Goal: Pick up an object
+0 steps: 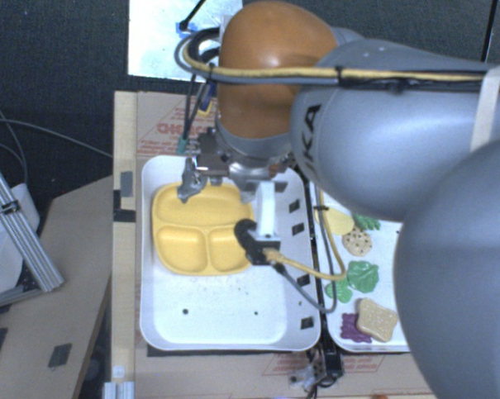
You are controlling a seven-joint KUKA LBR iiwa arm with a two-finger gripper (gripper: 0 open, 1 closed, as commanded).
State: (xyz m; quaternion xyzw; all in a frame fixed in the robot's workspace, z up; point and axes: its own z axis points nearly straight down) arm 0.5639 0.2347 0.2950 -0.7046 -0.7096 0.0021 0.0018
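I have the gripper (189, 189) down over the yellow tray (200, 232) in the left bin (220, 321), at the tray's far edge. Can't tell the jaw state. Approach step; next needs a confirmed clamp on the rim before lifting.

Glossy yellow plastic tray (201, 231) in smooth white plastic bin (220, 317); matt grey arm (385, 134), shiny orange band (268, 63).
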